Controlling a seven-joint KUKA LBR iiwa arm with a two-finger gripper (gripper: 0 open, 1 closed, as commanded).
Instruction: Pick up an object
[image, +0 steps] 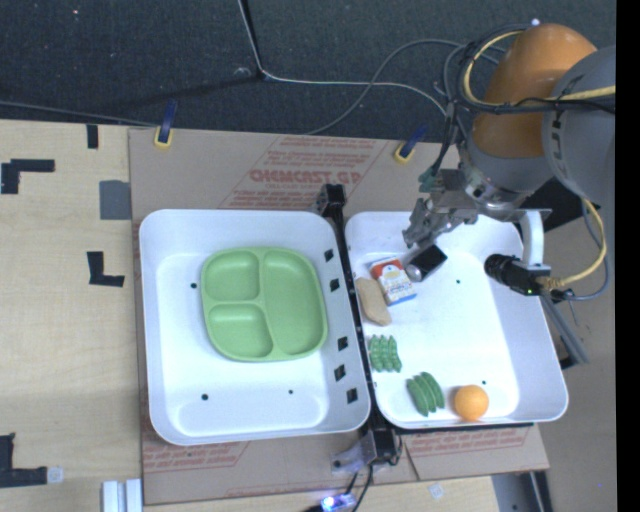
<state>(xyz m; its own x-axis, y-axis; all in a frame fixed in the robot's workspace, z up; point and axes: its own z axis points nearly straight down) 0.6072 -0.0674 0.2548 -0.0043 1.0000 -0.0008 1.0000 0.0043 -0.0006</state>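
Observation:
My gripper (422, 248) hangs over the upper middle of the right bin (500, 330). It stands open with nothing between its fingers. Just down-left of it lies a small red, white and blue carton (394, 281), close to the dark fingertip (429, 261). Beside the carton, against the bin's left wall, lies a tan bread-like piece (373, 301). Further toward the front sit a green ridged piece (384, 353), a darker green vegetable (425, 392) and an orange ball-like fruit (470, 402).
The left bin (175, 250) holds a light green divided plate (265, 303). A black divider with clips (345, 300) runs between the bins. A black cable fitting (508, 270) and yellow cable hang over the right bin's right side.

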